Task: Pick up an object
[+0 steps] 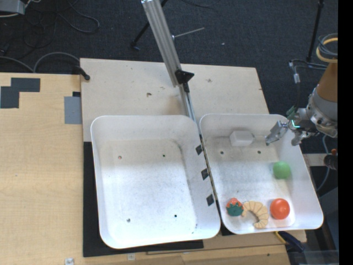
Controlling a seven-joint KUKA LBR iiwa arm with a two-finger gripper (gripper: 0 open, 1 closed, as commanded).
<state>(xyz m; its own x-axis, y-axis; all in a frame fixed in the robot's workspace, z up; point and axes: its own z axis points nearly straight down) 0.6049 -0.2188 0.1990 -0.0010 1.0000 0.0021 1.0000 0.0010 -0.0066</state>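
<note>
The gripper (285, 132) hangs spread and empty over the right bin's (309, 173) far right edge, probably lining up on the green ball (282, 170) just below.

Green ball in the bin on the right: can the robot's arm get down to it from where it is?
Probably yes. The green ball sits alone on the bin floor, apart from the white block and the orange ball. The end effector hovers near the rim just above it in the view, with nothing between.
</note>
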